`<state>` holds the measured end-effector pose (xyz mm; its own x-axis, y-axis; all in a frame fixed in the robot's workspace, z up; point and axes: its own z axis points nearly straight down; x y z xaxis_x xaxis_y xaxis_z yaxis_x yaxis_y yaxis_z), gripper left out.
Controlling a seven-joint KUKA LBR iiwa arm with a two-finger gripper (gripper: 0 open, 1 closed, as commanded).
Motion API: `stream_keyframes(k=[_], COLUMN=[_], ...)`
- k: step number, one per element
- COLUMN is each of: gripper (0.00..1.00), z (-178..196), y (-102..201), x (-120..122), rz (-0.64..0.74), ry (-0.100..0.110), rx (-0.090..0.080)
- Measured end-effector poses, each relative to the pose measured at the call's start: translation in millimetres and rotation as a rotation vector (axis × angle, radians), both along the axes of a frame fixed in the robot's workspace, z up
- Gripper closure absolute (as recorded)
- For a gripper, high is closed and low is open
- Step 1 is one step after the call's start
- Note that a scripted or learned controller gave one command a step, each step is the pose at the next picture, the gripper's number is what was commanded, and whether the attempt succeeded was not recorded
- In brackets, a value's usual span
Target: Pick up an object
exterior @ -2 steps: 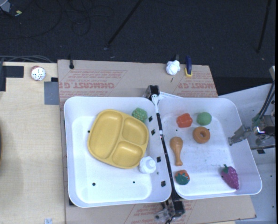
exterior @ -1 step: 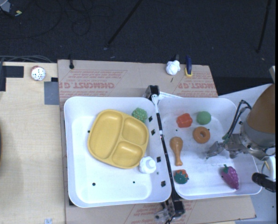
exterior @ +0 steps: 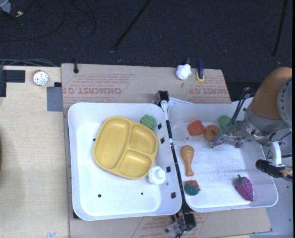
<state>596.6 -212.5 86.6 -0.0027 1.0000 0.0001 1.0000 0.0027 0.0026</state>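
Reaching in from the right, the arm sets its end effector (exterior: 217, 142) low in the right bin (exterior: 266, 200), just beside a brown ring (exterior: 212, 132); whether its fingers are apart or together cannot be told. A drumstick (exterior: 187, 159) lies nearby.

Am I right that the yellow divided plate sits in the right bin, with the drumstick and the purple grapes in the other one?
Not quite: the camera view shows the yellow plate in the left bin. The drumstick and the purple grapes do lie in the other one, the right bin.
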Motion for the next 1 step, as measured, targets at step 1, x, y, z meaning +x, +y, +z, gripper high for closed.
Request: stream_keyframes(k=[1], gripper=[1.00], z=[11.3], y=[-0.9], x=[-2.6], rz=[-0.002], ry=[0.004], rx=[0.001])
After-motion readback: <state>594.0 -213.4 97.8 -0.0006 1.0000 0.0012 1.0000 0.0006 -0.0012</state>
